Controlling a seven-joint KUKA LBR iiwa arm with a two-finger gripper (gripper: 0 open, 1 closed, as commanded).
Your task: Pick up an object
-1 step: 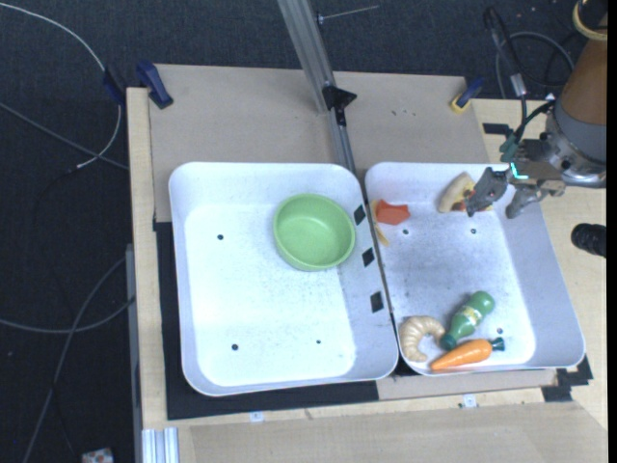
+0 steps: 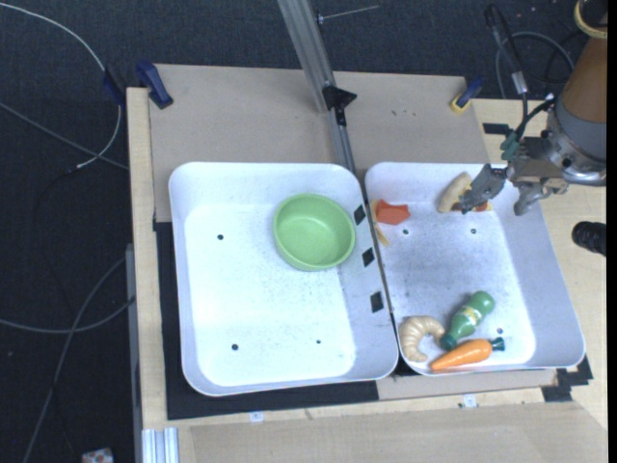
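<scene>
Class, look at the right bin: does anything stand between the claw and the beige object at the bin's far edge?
Nothing visible stands between them. The claw hangs right beside the beige object at the far edge of the right bin. The orange piece lies on the object's other side; the carrot sits at the near edge.

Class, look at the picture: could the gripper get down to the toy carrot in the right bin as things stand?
Probably yes. The gripper hangs over the far end of the right bin; the carrot lies uncovered near the front rim. The green bottle and croissant crowd it closely.
</scene>
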